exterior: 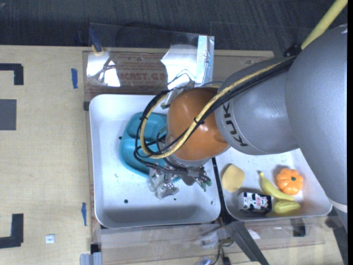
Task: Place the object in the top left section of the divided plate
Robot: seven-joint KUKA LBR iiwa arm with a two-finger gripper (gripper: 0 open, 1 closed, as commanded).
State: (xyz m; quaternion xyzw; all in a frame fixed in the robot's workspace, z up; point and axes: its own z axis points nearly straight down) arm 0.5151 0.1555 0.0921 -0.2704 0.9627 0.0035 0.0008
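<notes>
Since half buried under the arm's orange band (193,128), hard to read the blue plate (130,147) or its dividers; lies in the left bin (110,206), toward the far right of it, with just the left rim showing. Claw (168,185) low over the bin floor, just near of the plate and close to the wall between the bins. Cannot tell how wide it stands, nor whether it carries anything: a tangle of grey metal, nothing clearly gripped.

Candidate objects, all in the right bin (320,206): pale yellow round piece (233,176), banana (269,185), small orange pumpkin (289,181), yellow-green piece (287,207), black-and-white carton (255,201). Which one is meant: unclear.

Risks, as judgement:
- Possibly an empty claw, so a release over the plate would deliver nothing.
- Wrong section likely if dropped from here; claw sits at the plate's near edge, not its far left.
- Could nudge or tip the plate by clipping its rim on a low sideways move.
- Loose yellow and black cables (144,131) draped over the plate; could snag or drag.
- Round pieces apt to roll over a divider.

Writing: "KUKA" (225,127) on the grey arm, running sideways. Faint print mirrored in the clear sheet (149,65) at the far side, not legible. Carton markings too small to read.
</notes>
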